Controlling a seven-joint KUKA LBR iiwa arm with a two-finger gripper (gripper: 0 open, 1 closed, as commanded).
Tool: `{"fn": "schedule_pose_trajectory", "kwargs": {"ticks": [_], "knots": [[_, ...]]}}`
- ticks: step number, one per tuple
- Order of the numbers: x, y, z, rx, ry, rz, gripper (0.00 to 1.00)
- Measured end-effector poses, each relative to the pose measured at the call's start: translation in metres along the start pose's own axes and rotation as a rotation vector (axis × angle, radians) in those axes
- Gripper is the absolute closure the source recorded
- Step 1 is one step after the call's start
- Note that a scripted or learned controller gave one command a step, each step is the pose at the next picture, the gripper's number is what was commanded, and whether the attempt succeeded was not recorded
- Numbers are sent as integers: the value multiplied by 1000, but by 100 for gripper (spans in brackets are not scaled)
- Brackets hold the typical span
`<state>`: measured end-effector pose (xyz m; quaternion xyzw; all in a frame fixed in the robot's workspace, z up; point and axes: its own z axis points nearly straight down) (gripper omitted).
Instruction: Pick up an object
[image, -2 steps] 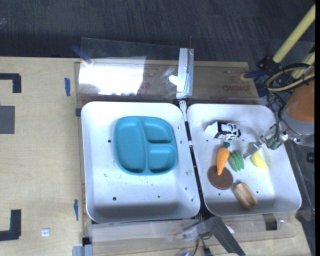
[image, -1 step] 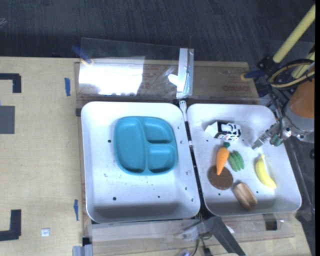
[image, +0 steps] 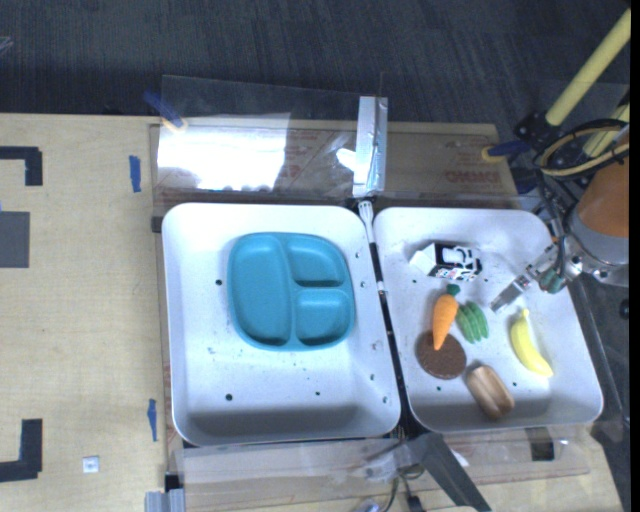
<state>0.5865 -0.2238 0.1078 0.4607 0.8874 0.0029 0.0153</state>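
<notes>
While it hovers over the right bin (image: 585, 395), the gripper (image: 515, 290) carries nothing. Its finger state I cannot tell. Banana (image: 527, 343) lies nearest, likeliest pick.

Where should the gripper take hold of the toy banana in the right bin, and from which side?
Grip the toy banana across its middle, coming straight down from above. It lies flat on the right bin's floor, long and narrow, running from upper left to lower right, so fingers should close across its short width. There is bare floor on both sides; the gripper is just above-left of it.
</notes>
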Motion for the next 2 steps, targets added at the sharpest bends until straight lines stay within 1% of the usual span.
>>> {"fn": "schedule_pose_trajectory", "kwargs": {"ticks": [1, 2], "knots": [[2, -5, -60, 12, 16, 0, 0], [19, -25, -16, 21, 26, 38, 0]]}}
